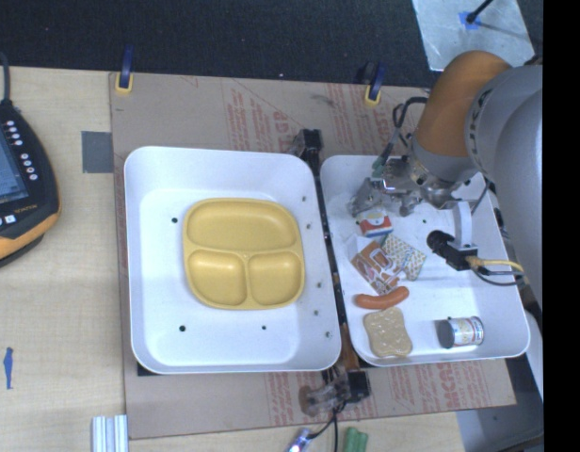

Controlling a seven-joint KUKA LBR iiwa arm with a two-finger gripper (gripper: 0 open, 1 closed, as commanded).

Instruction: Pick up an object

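From my remote station: a yellow divided plate fills the left bin. In the right bin, the gripper hovers near the far-left corner (finger state unclear) above a small red-and-white packet; nothing lifted yet.

Cut off at the left edge: handheld pendant. Arm cropped at the right edge, hiding the far right corner of the right bin. Gripper fingers lost in clutter, state unreadable. Small packet beneath it too blurred to identify.
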